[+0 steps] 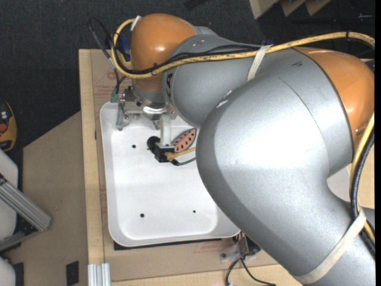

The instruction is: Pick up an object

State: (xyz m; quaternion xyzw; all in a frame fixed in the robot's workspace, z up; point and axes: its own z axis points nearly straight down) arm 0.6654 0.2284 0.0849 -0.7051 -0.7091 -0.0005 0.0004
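Well, end effector [143, 117] sits low at the white bin's [137, 189] 11 o'clock corner, its opening I cannot tell. The reddish perforated object [184, 139] lies at its 4 o'clock, so closing here likely grabs nothing.

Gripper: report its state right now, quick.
Gripper: open, its two fingers spread apart over the white bin, with nothing between them.
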